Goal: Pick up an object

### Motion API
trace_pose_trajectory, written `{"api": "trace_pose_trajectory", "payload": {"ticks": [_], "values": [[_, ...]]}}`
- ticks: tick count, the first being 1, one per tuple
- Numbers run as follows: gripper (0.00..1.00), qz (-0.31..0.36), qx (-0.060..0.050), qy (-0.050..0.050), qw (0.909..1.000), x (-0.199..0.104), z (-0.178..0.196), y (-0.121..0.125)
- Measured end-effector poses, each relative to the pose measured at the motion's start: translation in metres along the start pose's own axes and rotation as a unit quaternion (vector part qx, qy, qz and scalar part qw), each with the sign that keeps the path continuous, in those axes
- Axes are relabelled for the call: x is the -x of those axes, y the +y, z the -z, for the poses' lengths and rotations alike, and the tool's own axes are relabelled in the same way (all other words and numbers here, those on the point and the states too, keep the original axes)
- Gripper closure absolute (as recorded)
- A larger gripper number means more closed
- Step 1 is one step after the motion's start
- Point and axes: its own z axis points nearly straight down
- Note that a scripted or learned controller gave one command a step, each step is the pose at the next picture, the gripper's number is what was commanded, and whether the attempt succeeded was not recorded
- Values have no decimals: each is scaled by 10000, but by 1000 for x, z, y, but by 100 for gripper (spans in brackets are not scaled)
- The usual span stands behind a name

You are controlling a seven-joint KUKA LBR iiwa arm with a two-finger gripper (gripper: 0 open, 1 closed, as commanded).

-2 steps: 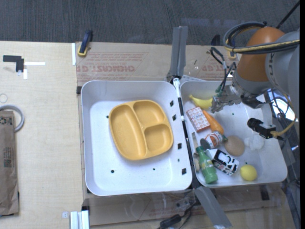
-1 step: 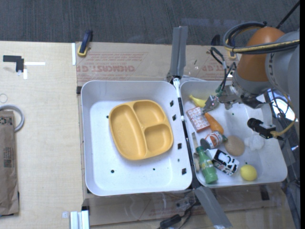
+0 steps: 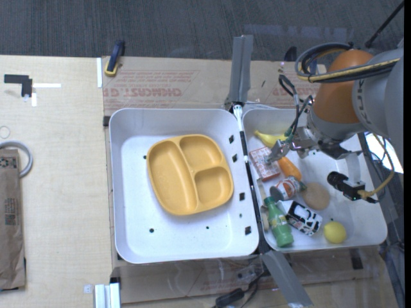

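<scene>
A grey robot arm [image 3: 379, 88] with a glossy orange band [image 3: 343, 85] reaches in from three o'clock over two shallow white plastic bins set side by side on a pale wooden worktop [image 3: 51, 172]. Its metal hand [image 3: 280, 150] hangs low at the ten o'clock corner of the right bin [image 3: 372, 233], just above a red-and-white printed packet [image 3: 261, 161]; whether it is open or closed cannot be told, and nothing can be seen in its grip. Beside it lie a curved yellow banana [image 3: 268, 136] at twelve o'clock and a tapered orange carrot [image 3: 290, 167] at four o'clock. Further toward six o'clock sit a small round can [image 3: 287, 188], a smooth tan potato-shaped lump [image 3: 316, 196], a green bottle [image 3: 278, 223], a black-and-white toy car [image 3: 304, 217] and a rounded yellow lemon [image 3: 334, 232]. The left bin [image 3: 128, 236] holds a matte yellow plate [image 3: 190, 173], rounded-square and moulded into three compartments. A brown paper bag [image 3: 11, 217] rests at the worktop's nine o'clock edge.
</scene>
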Motion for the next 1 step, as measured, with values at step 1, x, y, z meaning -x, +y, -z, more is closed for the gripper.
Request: {"api": "trace_pose_trajectory", "payload": {"ticks": [1], "values": [[100,-16,11,12,10000,0,10,1]]}}
